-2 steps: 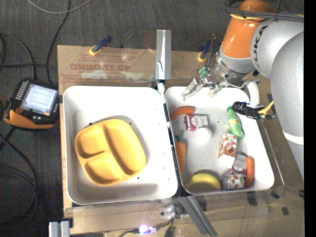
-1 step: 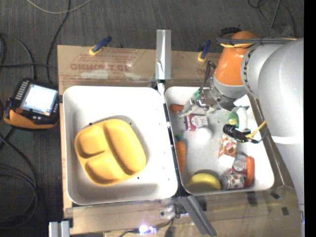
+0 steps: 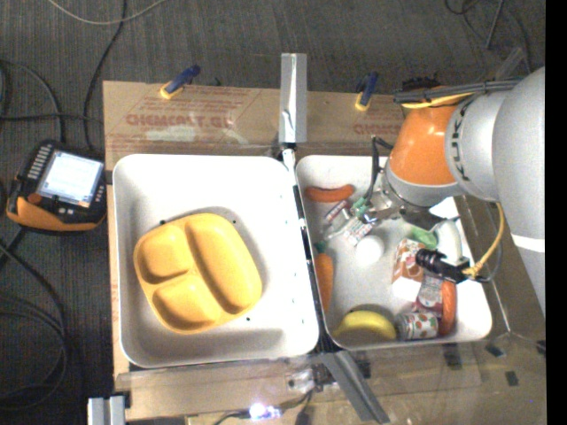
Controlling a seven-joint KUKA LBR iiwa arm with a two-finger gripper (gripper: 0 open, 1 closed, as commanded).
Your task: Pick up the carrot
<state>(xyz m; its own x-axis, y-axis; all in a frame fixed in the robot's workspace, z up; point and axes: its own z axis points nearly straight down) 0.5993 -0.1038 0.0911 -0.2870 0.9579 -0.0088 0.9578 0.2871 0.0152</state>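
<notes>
Here, in the camera view, the carrot [image 3: 324, 278] lies against the left wall of the right bin [image 3: 485, 319], long axis running up and down the picture. The gripper [image 3: 354, 222] hovers just above and right of it, its closure impossible to judge, so it must shift down-left.
</notes>
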